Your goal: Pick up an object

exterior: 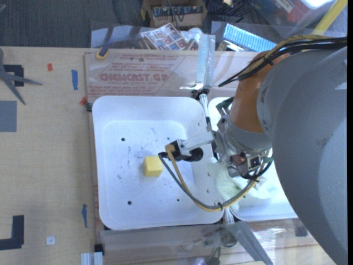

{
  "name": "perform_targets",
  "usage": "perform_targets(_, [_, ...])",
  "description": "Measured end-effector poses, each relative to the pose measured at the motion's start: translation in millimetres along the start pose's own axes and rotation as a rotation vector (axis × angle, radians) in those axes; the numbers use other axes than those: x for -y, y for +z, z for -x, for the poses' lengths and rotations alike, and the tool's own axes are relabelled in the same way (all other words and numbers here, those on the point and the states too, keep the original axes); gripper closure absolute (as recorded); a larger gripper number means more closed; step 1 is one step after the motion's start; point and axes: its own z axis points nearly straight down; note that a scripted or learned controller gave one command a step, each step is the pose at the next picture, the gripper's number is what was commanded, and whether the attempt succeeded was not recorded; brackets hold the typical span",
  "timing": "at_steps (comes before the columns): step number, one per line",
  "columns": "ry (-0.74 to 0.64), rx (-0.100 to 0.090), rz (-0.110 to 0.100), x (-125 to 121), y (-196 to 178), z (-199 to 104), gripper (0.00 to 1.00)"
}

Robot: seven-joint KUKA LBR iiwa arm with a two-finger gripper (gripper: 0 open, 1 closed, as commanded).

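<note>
A small yellow block (153,166) lies in the left bin (116,120), a little left of its middle. The arm reaches in from the right, and its gripper (243,162) hangs over the divide between the two bins, pointing down at the near left corner of the right bin (276,208). The wrist hides what is between its tips. A pale greenish soft thing (230,185) lies in the right bin just below the gripper. The yellow block is well to the gripper's left, apart from it.
The bins' shared rim (208,127) runs under the wrist. A yellow cable (185,186) loops low over the left bin's right half. A clear plastic sheet (143,76) lies behind the bins, and bare wooden bench (44,148) extends to the left.
</note>
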Motion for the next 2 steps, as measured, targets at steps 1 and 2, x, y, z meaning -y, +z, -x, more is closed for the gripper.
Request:
perform_targets(1, [0.108, -0.002, 0.0, -29.1, 31.8, -40.5, 1.0])
perform_targets(2, [0.114, -0.002, -0.001, 85.0, 21.2, -23.3, 1.0])
